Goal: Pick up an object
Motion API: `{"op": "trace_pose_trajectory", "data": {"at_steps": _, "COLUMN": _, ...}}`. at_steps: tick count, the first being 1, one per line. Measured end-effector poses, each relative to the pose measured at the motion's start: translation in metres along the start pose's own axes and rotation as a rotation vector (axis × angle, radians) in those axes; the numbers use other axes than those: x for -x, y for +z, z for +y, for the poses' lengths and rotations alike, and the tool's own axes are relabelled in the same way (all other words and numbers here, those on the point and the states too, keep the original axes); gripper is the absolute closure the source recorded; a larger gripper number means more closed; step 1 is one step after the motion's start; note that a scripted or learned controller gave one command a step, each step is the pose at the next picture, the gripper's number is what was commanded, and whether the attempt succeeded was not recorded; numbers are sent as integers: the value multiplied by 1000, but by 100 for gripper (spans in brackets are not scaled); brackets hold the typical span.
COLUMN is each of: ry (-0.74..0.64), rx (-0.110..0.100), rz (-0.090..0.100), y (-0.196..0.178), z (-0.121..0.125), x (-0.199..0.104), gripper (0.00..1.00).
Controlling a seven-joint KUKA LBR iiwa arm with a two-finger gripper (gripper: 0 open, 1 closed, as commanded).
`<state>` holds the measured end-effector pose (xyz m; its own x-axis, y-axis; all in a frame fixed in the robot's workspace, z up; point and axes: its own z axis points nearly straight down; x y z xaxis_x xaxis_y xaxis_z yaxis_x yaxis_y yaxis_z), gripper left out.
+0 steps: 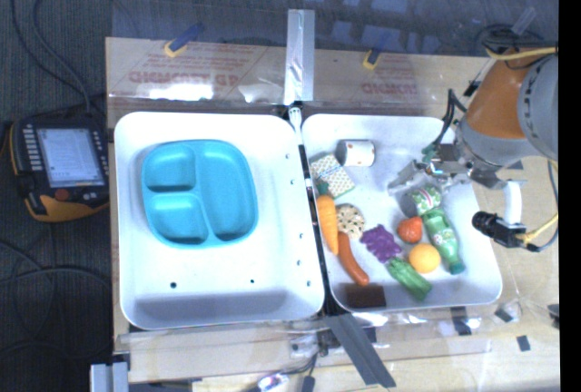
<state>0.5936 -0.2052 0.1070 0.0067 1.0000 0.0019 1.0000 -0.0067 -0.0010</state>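
note that the gripper (425,174) hovers over the green bottle (425,198) lying in the right bin (490,286), nothing lifted yet; you cannot tell how far its fingers are spread.

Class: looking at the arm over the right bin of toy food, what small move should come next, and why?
Probably a short descent: the pincer hovers above the green bottle near the tomato, with nothing visibly between its fingers yet.
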Motion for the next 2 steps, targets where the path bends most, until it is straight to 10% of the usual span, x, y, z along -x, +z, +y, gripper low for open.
{"op": "trace_pose_trajectory", "data": {"at_steps": 2, "ry": -141, "rx": 14, "rz": -5, "y": 16, "z": -69, "x": -2, "gripper": 0}}
